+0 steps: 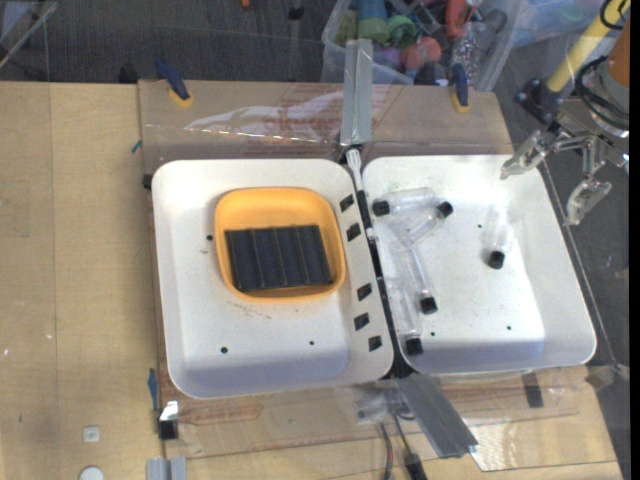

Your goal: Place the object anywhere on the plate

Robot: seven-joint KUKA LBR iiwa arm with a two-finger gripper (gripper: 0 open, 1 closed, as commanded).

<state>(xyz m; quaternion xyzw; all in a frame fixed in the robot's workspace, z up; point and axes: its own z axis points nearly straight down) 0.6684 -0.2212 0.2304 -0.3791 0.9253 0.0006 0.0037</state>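
You see a black ridged block (279, 258) lying on the orange plate (232, 215), left bin (190, 328); gripper (560, 173) spread wide at the right bin's (520, 308) edge, holding nothing.

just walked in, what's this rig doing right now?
Pick-and-place onto the orange plate in the left bin. A dark ribbed block already lies on the plate. The right bin holds several clear plastic pieces with black caps. The gripper sits at the right bin's far right corner, with nothing visibly between its fingers.
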